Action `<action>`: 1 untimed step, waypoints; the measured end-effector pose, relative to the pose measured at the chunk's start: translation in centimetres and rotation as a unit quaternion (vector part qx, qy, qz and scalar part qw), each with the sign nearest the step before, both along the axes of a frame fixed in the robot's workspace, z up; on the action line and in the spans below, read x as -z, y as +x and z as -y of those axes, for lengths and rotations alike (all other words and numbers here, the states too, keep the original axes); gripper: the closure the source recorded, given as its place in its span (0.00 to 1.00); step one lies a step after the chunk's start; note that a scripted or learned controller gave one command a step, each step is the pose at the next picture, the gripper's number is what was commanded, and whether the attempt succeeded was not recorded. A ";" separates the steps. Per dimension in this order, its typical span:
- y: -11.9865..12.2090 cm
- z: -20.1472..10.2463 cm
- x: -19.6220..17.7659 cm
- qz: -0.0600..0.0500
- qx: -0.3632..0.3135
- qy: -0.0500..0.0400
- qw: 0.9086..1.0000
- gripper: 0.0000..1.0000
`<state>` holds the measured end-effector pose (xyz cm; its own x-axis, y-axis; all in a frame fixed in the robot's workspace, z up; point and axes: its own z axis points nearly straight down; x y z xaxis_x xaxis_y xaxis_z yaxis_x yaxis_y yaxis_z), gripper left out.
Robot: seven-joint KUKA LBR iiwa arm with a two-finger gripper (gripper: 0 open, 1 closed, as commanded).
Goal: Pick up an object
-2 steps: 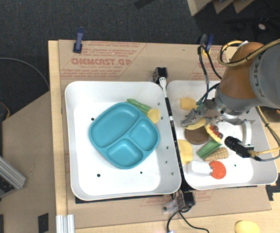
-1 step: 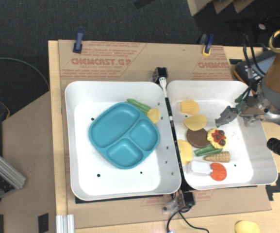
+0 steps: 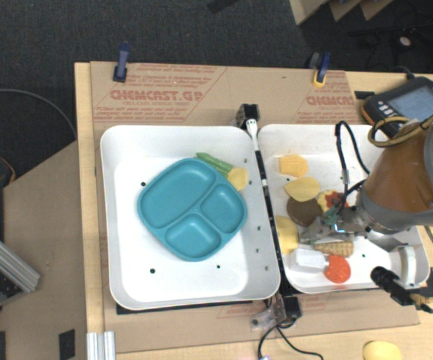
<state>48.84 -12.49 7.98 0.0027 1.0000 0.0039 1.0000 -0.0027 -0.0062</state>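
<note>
Now the gripper [image 3: 335, 229] sits low in the right bin [image 3: 419, 265] among toy food – whether its fingers are spread or pressed together I cannot tell
Just beside it lie a brown piece [image 3: 300, 211], a red piece [image 3: 338, 270] and yellow pieces [image 3: 300, 190]; I'd centre on one piece alone before closing – the backing board [image 3: 163, 88] reads "CHEMCAST G P", and the left bin [image 3: 118, 201] holds a teal divided plate [image 3: 192, 208]

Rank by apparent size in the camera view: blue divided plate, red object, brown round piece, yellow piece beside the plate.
1. blue divided plate
2. brown round piece, partly hidden
3. red object and yellow piece look alike; not ranked.
</note>
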 end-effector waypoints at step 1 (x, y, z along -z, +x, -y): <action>0.4 0.1 -1.7 0.006 -0.001 -0.002 1.000 1.00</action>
